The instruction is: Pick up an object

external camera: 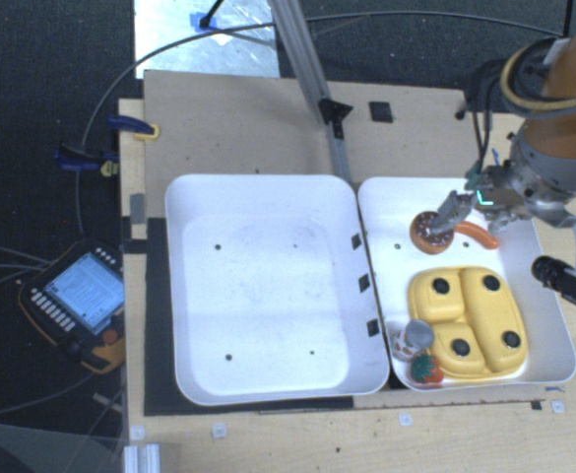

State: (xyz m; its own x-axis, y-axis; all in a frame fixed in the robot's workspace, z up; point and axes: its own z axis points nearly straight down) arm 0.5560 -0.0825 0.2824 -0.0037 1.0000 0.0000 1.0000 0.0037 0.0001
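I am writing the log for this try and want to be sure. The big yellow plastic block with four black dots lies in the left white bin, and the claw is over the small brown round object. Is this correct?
Not quite. The camera view shows the big yellow plastic block with four black dots lying in the right white bin, not the left one. The rest holds: the claw is over the small brown round object.
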